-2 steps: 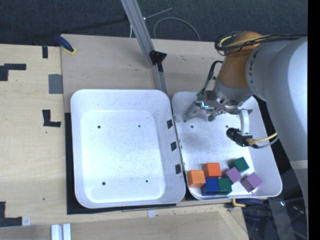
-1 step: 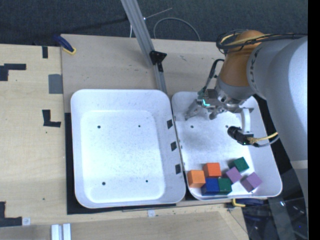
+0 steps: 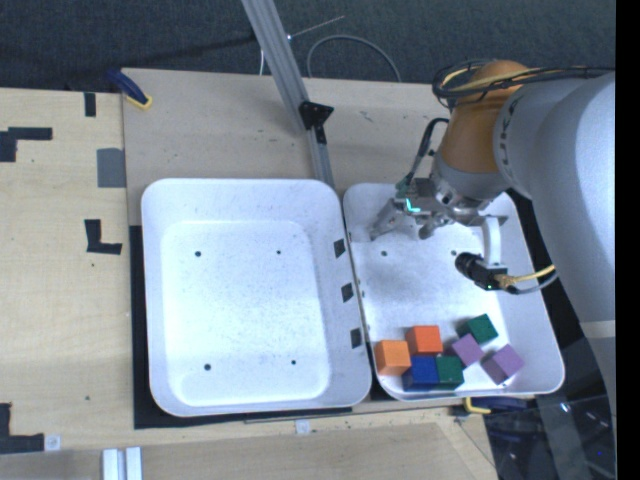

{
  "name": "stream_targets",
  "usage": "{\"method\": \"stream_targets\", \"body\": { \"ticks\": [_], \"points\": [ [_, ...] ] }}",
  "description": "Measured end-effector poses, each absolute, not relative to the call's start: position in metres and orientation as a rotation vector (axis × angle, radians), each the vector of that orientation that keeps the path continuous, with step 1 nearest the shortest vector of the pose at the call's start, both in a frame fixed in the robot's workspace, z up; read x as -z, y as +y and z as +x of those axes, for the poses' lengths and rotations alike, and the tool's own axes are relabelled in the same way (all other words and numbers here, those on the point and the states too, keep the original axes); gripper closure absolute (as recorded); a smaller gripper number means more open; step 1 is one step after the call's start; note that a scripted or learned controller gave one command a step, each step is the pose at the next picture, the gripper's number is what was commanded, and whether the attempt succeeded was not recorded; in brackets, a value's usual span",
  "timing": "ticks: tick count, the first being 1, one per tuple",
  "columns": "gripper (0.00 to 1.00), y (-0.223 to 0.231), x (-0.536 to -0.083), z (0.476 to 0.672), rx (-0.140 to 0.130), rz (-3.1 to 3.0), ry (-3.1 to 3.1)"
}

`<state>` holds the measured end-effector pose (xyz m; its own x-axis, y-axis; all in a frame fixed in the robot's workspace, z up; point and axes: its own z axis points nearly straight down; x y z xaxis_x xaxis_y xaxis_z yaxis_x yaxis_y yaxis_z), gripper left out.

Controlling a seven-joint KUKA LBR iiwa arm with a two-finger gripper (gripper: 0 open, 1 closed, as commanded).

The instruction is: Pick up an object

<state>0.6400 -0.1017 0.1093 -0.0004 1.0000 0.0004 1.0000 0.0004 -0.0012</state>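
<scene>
Seven small blocks sit bunched in the right-hand bin point(image 3: 375, 268), down at its five-to-six o'clock end and well apart from the arm: an orange block point(image 3: 392, 355) at the cluster's nine o'clock edge, a second, darker orange block point(image 3: 426, 339) just beside it toward one o'clock, a blue block point(image 3: 423, 370) touching the dark green block point(image 3: 449, 371) along the bin's lower wall, a lilac block point(image 3: 467, 349) above those, another green block point(image 3: 481, 328) at the cluster's twelve-to-one o'clock corner, and a purple block point(image 3: 502, 363) at its three o'clock side. All look like plain, matte cubes, some turned askew. The left-hand bin point(image 3: 165, 203) shows a speckled white floor with four dark dots. The gripper point(image 3: 408, 220) hangs over the right bin's twelve o'clock end; whether its jaws are spread or closed cannot be told from this angle, and no block is seen in them.
</scene>
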Motion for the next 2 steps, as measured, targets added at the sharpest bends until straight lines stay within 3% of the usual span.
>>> {"method": "stream_targets", "body": {
  "ticks": [2],
  "points": [
    [0.00,-0.1019,-0.1094,0.6399,-0.001,-2.220,-2.221]
  ]
}}
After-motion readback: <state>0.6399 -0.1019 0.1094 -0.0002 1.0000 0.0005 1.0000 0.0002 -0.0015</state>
